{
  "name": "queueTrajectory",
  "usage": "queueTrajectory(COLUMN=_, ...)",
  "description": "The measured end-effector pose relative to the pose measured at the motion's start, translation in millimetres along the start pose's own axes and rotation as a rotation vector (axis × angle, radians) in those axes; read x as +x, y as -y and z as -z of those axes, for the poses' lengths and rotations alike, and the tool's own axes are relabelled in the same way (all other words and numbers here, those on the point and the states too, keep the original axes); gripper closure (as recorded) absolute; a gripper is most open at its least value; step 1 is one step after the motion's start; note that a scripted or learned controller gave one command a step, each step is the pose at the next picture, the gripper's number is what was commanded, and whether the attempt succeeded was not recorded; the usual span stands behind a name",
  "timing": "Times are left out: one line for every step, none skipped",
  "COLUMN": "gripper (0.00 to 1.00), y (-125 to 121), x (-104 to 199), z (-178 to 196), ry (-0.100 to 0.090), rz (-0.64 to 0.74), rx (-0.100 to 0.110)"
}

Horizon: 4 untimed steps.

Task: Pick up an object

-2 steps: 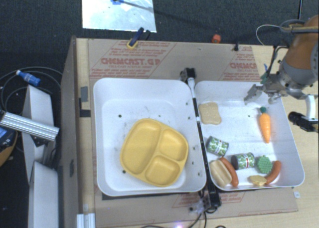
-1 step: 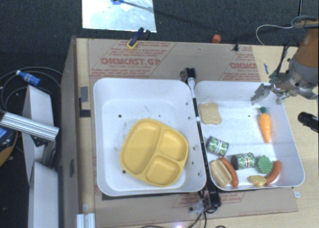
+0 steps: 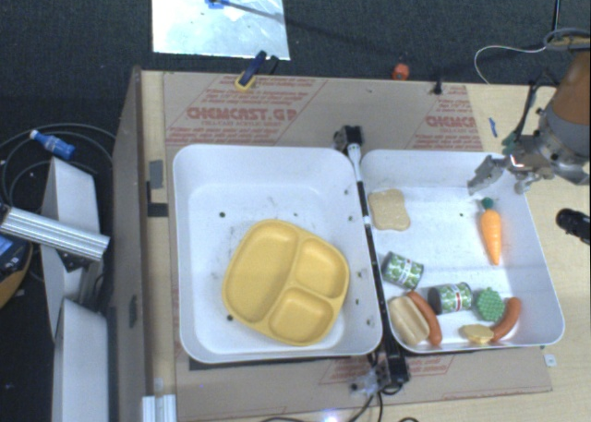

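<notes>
The right bin [image 3: 545, 254] holds a toy carrot [image 3: 492, 234], a tan bread slice [image 3: 391, 211], two green cans [image 3: 403, 270] [image 3: 452, 297], a hot dog in a bun [image 3: 415, 318], a green broccoli piece [image 3: 489, 303], a sausage [image 3: 508, 319] and a small yellow piece [image 3: 476, 333]. My gripper [image 3: 501, 174] hangs over the bin's far right rim, just above the carrot's green top. Its fingers are spread, with nothing between them.
The left bin [image 3: 199, 226] carries a yellow divided plate [image 3: 286, 280]. Cardboard [image 3: 277, 106] lies under both bins. A clamp [image 3: 351, 140] sits at the far end of the divider between the bins. Cables [image 3: 517, 51] run behind the arm at the right.
</notes>
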<state>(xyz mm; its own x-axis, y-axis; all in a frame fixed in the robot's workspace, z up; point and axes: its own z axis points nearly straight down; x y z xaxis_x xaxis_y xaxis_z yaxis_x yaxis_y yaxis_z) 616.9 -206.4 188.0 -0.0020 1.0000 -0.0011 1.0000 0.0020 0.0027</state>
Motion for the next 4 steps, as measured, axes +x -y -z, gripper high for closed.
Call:
queueTrajectory(gripper=0.00, y=1.1, x=-0.1, z=11.7, ry=0.000, rz=0.001, rx=0.000)
queueTrajectory(gripper=0.00, y=1.1, x=-0.1, z=11.6, ry=0.000, rz=0.001, rx=0.000)
queueTrajectory(gripper=0.00, y=1.1, x=-0.1, z=11.6, ry=0.000, rz=0.001, rx=0.000)
queueTrajectory(gripper=0.00, y=1.1, x=-0.1, z=11.6, ry=0.000, rz=0.001, rx=0.000)
